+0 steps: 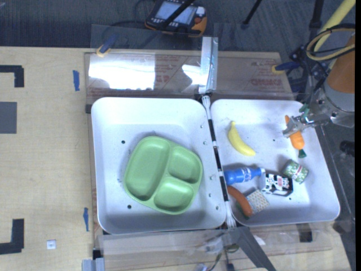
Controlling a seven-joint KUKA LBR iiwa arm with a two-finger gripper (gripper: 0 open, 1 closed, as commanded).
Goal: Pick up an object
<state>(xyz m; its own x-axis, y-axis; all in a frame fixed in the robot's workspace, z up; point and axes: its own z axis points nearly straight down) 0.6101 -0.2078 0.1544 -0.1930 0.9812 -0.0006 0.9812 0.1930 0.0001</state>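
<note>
The right bin (327, 208) holds a yellow banana (241, 139), a blue bottle (243, 175) lying on its side, a black and white packet (278, 184), a small green can (296, 172), an orange-red sausage shape (241, 202) and a beige waffle-like piece (258, 200). A small orange carrot-like toy (297, 140) lies near the bin's right wall. My gripper (295, 127) hangs low over the upper right of this bin, directly above and touching or nearly touching that orange toy. Whether it grips the toy is not visible.
The left bin (107, 123) holds a green divided plate (163, 174). A metal divider (208, 66) and a clear sheet stand behind the bins. Cables and the arm's body (341, 83) crowd the right edge. Wooden bench surface lies to the left.
</note>
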